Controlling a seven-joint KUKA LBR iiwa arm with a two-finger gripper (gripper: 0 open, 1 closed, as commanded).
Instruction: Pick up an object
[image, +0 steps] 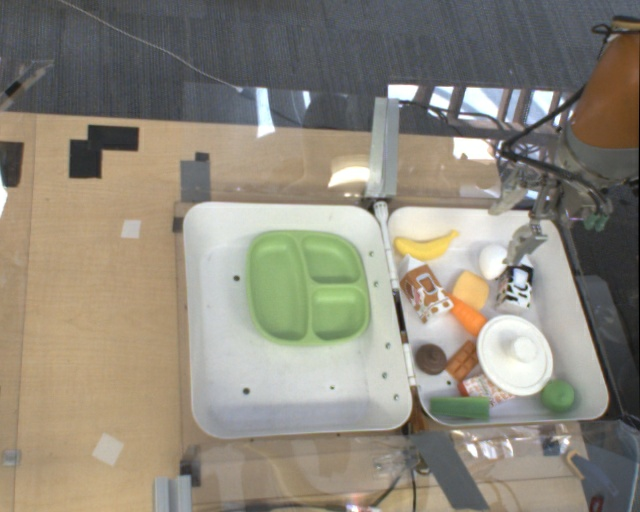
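Fixed overhead camera looks down slantwise on both bins.

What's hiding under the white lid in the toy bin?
A red-and-white packet pokes out from under the white lid, and a brown block sits beside it. Anything else beneath the lid is covered.

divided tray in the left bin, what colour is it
Light green, plain with no pattern; the divided tray shows best in the camera view, lying in the left bin.

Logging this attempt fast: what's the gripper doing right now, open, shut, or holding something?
Gripper: cannot be told; it hangs above the right white plastic bin, by the black-and-white toy cow.
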